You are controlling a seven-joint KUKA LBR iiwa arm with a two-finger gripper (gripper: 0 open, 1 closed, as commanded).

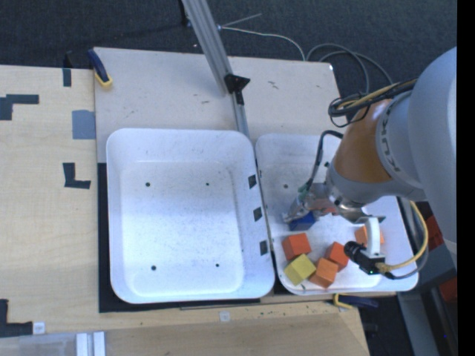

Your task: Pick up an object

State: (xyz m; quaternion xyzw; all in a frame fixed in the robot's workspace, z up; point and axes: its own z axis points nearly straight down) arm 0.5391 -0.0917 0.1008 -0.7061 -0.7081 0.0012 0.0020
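The arm bends down into the right bin [271,154], its gripper [303,212] (finger state unclear) over a blue object [300,219].

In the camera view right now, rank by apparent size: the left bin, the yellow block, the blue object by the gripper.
1. Left bin, by far the largest.
2. Yellow block.
3. Blue object, though the arm partly covers it, so its rank against the yellow block is unsure.
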